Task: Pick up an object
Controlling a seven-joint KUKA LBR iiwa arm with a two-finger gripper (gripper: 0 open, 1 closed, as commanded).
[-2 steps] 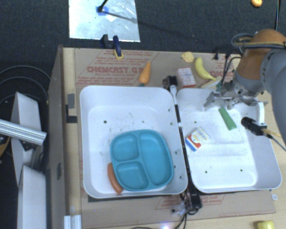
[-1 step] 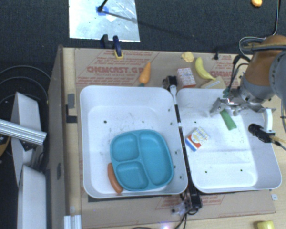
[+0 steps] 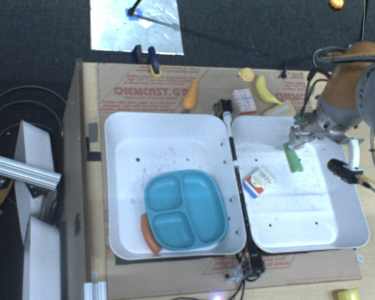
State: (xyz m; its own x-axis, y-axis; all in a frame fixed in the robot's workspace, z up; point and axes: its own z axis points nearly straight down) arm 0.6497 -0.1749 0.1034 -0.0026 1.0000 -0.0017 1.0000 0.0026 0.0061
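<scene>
The gripper (image 3: 293, 147) is hanging over the right bin (image 3: 312, 230), its fingers seemingly pinching the top of a green stick-shaped object (image 3: 294, 160). A small red, white and blue carton (image 3: 258, 182) is lying nearby.

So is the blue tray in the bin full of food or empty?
Empty. The blue tray lies flat in the left bin, and all its sections show bare blue. The orange sausage lies beside it, outside.

Tool (image 3: 293, 144) low, arm from the right
</scene>
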